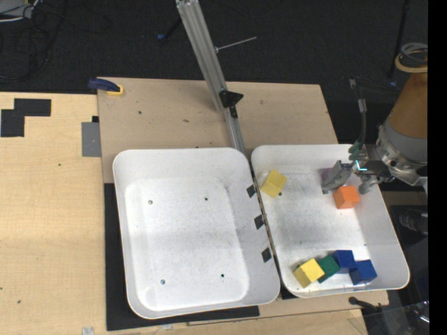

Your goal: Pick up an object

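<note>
My gripper [349,185] hangs over the far right part of the right bin [391,243], reaching in from the right edge. Its two grey fingers stand apart, so it is open. An orange block [346,198] lies on the bin floor just below and between the fingertips, and I cannot tell whether they touch it. A yellow block [273,183] rests near the bin's left wall. At the near edge sit a second yellow block [308,271], a green block [327,266] and two blue blocks [343,259] [362,271], packed close together.
The left bin [133,187] lies beside the right one, joined by black clips. A slanted metal rail [206,54] rises behind the bins. A blue and yellow tool [106,86] lies at the bench's far left corner.
</note>
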`<state>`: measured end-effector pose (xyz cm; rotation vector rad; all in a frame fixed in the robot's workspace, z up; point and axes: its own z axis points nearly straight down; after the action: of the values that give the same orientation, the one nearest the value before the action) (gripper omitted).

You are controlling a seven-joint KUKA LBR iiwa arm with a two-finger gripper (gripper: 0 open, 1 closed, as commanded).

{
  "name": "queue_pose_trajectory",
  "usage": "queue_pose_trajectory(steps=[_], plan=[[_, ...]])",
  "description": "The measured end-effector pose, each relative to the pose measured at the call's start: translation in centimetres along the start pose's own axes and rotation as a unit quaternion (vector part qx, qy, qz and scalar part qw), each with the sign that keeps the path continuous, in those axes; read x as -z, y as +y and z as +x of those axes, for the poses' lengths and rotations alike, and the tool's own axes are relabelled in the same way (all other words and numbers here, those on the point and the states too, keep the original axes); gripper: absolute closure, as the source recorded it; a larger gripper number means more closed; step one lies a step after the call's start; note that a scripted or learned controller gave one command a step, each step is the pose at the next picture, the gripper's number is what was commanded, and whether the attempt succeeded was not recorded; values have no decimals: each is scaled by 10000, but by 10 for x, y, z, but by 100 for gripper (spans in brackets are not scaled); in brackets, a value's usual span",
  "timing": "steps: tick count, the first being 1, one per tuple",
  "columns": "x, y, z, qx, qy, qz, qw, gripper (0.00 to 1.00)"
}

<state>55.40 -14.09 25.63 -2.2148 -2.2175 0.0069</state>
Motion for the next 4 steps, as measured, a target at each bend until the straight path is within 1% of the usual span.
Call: queue_pose_trajectory(steps=[1,2,3,4], plan=[[2,1,-1,-10,-6,-26,10000,0],[-61,5,-1,-14,0,6,10000,0],[-121,-1,8,-14,4,11,10000,0],[-165,0,8,-25,-6,-37,10000,0]])
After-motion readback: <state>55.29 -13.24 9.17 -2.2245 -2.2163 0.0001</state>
